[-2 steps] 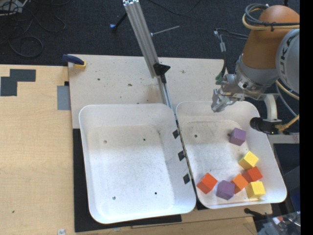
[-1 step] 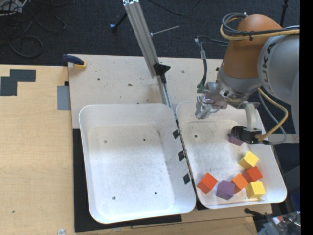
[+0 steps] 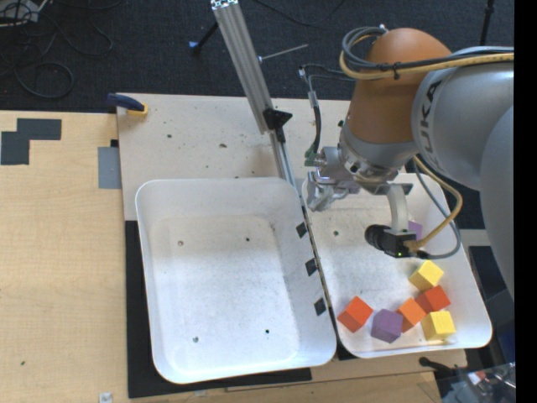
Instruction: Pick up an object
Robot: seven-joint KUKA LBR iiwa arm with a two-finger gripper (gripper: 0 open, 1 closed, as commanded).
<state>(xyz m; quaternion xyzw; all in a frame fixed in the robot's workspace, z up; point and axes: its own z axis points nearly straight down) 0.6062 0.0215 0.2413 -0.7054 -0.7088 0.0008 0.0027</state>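
Several small blocks lie in the near right corner of the right bin [image 3: 340, 225]: an orange block [image 3: 356, 313], a purple block [image 3: 387, 325], another orange block [image 3: 411, 311], a red-orange block [image 3: 435, 298] and two yellow blocks [image 3: 427, 274] [image 3: 438, 325]. A small purple block [image 3: 414, 227] peeks out further back, partly behind a black fitting [image 3: 390, 240] on the arm. My gripper [image 3: 324, 191] hangs over the far left part of the right bin, close to the divider, well apart from the blocks. I see nothing held in it.
The left bin [image 3: 168, 225] sits beside the right one, with black clips [image 3: 311, 266] along their shared edge. A slanted aluminium post [image 3: 247, 65] rises behind the bins near my gripper. A blue and yellow clamp [image 3: 126, 103] lies at the bench's far left corner.
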